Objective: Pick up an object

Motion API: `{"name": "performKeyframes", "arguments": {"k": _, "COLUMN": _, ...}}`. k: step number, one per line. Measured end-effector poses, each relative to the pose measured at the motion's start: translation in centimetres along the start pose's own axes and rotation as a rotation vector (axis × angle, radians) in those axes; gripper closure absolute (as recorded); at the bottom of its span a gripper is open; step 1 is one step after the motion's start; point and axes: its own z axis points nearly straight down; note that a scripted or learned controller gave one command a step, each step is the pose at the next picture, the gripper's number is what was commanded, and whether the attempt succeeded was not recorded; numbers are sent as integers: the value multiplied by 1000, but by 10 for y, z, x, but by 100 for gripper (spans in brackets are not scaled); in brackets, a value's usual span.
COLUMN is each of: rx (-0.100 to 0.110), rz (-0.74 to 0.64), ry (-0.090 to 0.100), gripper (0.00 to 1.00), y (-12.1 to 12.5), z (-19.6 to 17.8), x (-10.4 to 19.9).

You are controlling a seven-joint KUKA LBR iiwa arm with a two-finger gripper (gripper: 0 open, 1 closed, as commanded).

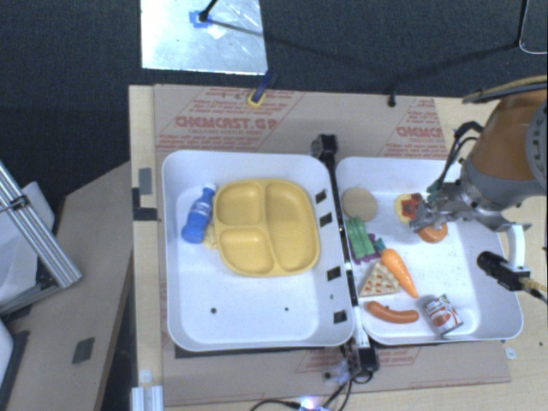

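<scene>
Candidate object: a small orange-red toy food piece (pixel 433 233) in the right bin (pixel 492 315), upper part, near the far wall. A yellow-and-red piece (pixel 406 205) lies just beside it on the left. The gripper (pixel 425 221) sits low over these two, at or close to contact. Fingers are hidden by the wrist body and the clutter below; cannot tell whether they are apart or together, and no object is visibly between them.

Other contents of the right bin: tan round piece (pixel 360 203), green-and-purple vegetable piece (pixel 363 241) along the divider, carrot (pixel 399 271), sandwich wedge (pixel 377 281), sausage (pixel 393 313), small can (pixel 442 313) near the front.

Risks, as judged:
- Two pieces touching or nearly so under the gripper. Fingers could straddle both, or push one aside and close on nothing.
- Orange-red piece looks rounded and low; it may squirt out under a pinch.
- Proximity to the bin's far wall could limit finger placement.

Left bin (pixel 257 315): yellow three-compartment tray (pixel 265 228), with a blue bottle (pixel 197 215) lying beside it on the left.

Surface: both bins rest on a brown printed board (pixel 231 118) on a light bench (pixel 86 255). Beyond: dark carpeted floor (pixel 68 50), a shiny metal plate (pixel 204 24), cables (pixel 411 75). Aluminium frame rail (pixel 34 238) at left.
</scene>
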Motion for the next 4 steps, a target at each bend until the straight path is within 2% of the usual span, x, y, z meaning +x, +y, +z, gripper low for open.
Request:
{"name": "performKeyframes", "arguments": {"k": 2, "rx": 1, "rz": -2, "ry": 0, "gripper": 100, "y": 6, "z": -81, "x": 7}}
{"name": "performKeyframes", "arguments": {"k": 3, "rx": 5, "rz": -5, "ry": 3, "gripper": 100, "y": -15, "z": -85, "x": 55}}
{"name": "performKeyframes", "arguments": {"k": 4, "rx": 5, "rz": -5, "ry": 3, "gripper": 100, "y": -19, "z": -72, "x": 97}}
